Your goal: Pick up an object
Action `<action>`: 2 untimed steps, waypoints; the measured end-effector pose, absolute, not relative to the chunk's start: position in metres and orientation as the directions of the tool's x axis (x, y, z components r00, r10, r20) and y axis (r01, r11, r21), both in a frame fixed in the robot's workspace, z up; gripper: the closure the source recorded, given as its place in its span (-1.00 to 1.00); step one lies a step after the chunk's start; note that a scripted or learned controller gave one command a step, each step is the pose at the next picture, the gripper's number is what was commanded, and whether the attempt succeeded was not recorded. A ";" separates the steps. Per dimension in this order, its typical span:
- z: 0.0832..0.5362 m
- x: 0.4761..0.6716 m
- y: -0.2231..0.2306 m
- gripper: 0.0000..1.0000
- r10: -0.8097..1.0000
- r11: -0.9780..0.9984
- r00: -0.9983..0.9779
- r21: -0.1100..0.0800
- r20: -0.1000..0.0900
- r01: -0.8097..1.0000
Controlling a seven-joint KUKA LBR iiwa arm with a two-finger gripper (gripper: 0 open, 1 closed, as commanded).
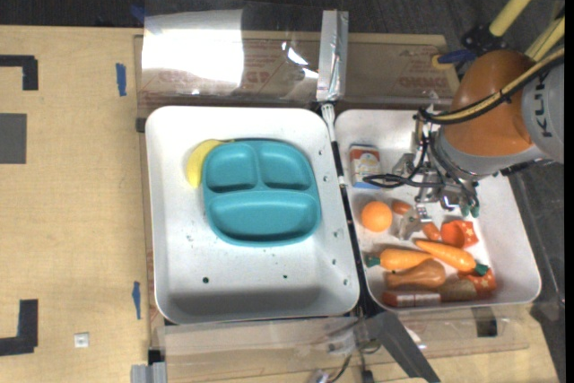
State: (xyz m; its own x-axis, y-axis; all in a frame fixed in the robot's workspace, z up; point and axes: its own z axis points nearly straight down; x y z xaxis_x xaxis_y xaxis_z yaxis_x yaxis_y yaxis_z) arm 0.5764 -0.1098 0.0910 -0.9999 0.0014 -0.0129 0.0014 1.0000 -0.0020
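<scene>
Orange toy carrots point(439, 254) are seen just below the claw point(429, 209); claw state cannot be told, and nothing is judged lifted yet.

Glossy teal plastic plate point(260, 191), smooth white plastic bins point(179, 265), matt wooden bench point(72, 220)

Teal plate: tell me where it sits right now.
The teal plate lies in the left bin, toward its far half, partly covering a yellow object at its left edge.

Arm point(489, 108) reaching down, gripper point(429, 209) lowered
</scene>
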 end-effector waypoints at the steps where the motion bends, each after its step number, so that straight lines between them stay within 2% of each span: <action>1: 0.090 0.529 -0.095 -1.00 -0.073 0.997 -0.997 -0.003 -0.015 -0.073; 2: 0.153 0.632 -0.095 -1.00 -0.150 0.989 -0.989 -0.003 -0.014 -0.150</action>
State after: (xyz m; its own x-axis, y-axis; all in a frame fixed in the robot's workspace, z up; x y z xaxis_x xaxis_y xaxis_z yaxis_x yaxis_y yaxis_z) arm 0.6318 -0.0954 0.1530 -0.9886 -0.1502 -0.0141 -0.1502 0.9887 -0.0030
